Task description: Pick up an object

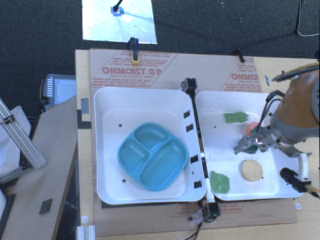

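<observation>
Right bin (220, 104), near to far: green leafy piece (219, 182), tan round piece (251, 170) — likely light, rigid, best pinched across its width — then end effector (248, 145), its opening not discernible, beside a red piece (251, 129); green strip (235, 117) beyond.

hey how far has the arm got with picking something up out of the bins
Done: the arm has reached into the right bin, with the gripper low over its floor. In hand: nothing visibly; it sits beside a small red-orange object and above a round tan object. Left: the grasp and lift. The green piece at the back, the green piece at the front and the blue divided plate in the left bin lie untouched.
</observation>
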`<state>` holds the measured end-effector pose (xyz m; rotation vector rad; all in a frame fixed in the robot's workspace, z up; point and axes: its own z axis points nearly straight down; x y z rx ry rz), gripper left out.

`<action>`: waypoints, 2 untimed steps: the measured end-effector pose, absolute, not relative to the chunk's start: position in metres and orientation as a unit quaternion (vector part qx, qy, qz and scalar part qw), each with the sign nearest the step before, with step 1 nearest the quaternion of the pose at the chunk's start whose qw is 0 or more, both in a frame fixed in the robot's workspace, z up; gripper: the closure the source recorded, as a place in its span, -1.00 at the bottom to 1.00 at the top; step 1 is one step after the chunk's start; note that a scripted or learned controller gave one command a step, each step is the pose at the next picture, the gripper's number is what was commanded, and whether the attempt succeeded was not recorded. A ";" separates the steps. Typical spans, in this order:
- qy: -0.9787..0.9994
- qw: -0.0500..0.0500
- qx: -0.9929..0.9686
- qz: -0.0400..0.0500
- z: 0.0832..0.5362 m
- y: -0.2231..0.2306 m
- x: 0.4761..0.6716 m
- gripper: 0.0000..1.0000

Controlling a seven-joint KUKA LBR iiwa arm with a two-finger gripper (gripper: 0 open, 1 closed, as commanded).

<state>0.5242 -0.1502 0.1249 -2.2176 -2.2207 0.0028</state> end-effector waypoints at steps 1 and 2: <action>-0.707 0.000 -0.707 0.000 0.083 -0.150 0.524 -1.00; -0.708 -0.001 -0.707 -0.001 0.095 -0.150 0.526 1.00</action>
